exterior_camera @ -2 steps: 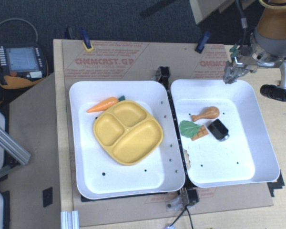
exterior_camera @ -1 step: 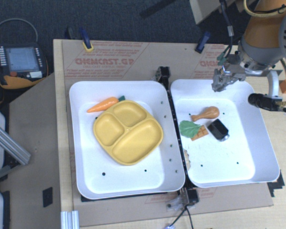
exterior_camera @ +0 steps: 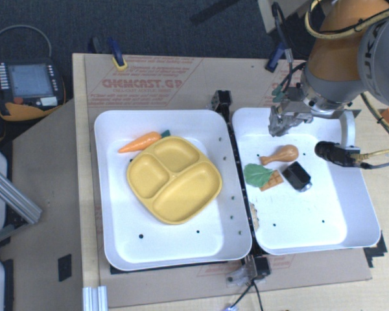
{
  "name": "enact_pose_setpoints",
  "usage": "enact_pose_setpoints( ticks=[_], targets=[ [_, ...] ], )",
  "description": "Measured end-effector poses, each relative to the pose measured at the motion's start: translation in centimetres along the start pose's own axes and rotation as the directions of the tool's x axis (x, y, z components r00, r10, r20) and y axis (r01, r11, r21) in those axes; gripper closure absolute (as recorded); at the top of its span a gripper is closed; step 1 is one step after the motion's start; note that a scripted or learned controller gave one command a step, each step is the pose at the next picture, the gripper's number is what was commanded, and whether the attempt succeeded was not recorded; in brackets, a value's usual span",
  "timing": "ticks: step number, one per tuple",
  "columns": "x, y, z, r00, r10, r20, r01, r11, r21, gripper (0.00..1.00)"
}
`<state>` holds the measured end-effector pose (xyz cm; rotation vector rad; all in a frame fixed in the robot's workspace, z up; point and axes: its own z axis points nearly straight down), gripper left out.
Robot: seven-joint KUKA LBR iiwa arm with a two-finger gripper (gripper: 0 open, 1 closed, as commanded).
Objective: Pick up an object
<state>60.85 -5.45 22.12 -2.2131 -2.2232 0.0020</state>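
Below the tool (exterior_camera: 284,123), you have a toy drumstick (exterior_camera: 281,154) lying flat on the floor of the right bin (exterior_camera: 350,219), close under the tool's tip but not touching it. You cannot tell from this view whether the tool is apart or together; nothing shows between its parts. The drumstick's long axis runs nearly left to right across the view, tilted slightly: its thin bone end points left, its fat end lies right and a little higher, toward the tool.

Just below the drumstick sits a black block (exterior_camera: 297,175), turned at a diagonal. Left of the block, and below the drumstick's thin end, lies a small toy carrot with a wide green top (exterior_camera: 262,175); the leaf is on the left, the orange root touches or nearly touches the block. You see all three clustered in the upper middle of the right bin.

Left of the drumstick, across the bins' shared rims, the left bin (exterior_camera: 117,232) holds a yellow divided plate (exterior_camera: 174,179) and, at the plate's upper left edge, a longer toy carrot (exterior_camera: 140,142) pointing left.

Both bins rest on a brown cardboard sheet (exterior_camera: 162,76) over the table. Far to the left of the drumstick, beyond the sheet, a control pendant (exterior_camera: 27,86) lies on dark carpet.
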Motion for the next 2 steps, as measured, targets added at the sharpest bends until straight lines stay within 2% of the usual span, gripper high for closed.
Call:
enact_pose_setpoints(
  ticks=[1,2],
  targets=[
    [5.5,-2.5,0.6,1.0,-0.001,0.0,0.001,1.0,0.0,1.0],
    [11.2,-4.0,1.2,1.0,-0.002,-0.001,0.002,1.0,0.0,1.0]
  ],
)
